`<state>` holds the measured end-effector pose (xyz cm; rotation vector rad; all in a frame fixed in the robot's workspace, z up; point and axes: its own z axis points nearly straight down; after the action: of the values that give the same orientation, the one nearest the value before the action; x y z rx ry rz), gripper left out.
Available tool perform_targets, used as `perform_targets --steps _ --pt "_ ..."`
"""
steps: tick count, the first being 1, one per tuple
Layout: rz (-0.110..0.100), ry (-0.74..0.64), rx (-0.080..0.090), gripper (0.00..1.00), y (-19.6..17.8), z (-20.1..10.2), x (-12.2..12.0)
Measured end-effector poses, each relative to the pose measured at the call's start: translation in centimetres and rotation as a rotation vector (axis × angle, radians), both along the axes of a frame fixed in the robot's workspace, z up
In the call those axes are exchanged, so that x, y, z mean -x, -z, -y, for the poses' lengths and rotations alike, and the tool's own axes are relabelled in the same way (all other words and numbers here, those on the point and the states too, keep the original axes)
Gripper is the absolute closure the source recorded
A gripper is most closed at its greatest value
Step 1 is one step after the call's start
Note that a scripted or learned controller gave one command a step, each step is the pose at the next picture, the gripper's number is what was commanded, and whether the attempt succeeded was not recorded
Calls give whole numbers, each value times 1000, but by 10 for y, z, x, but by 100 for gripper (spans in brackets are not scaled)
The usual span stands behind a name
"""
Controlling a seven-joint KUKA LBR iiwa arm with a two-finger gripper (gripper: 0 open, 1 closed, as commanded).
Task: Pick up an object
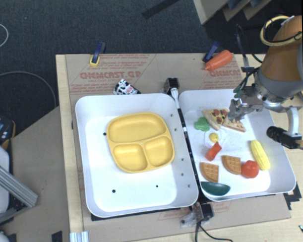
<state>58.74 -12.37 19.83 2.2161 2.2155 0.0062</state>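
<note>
The right bin point(280, 175) holds several toy foods: a pizza slice point(220, 117), a green leafy piece point(202, 124), a fried egg point(213, 137), a small red-orange piece point(213, 151), two waffle pieces point(209, 171) point(232, 164), a tomato point(250, 169), a corn cob point(260, 154) and a dark green piece point(216, 189). My gripper point(236, 113) reaches in from the right and hangs low over the pizza slice's right end, about touching it. Nothing is visibly lifted.
The left bin point(88, 145) holds a yellow divided plate point(140, 141). On the bench behind the bins lie an orange carrot-like toy point(218, 60), a black-and-white toy point(124, 87) and a yellow-blue clip point(95, 56). A black fitting point(283, 136) juts over the right bin's edge.
</note>
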Motion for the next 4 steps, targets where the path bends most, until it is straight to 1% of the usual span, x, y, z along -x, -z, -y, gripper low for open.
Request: perform_targets --steps 1,2,3,4 --pt "-2 -1 -1 100 -29 0 -1" --pt "-13 -5 -6 100 -18 -52 22" --pt "-13 -4 -6 100 -14 -92 50" --pt "-13 -7 -7 100 -17 -151 71"
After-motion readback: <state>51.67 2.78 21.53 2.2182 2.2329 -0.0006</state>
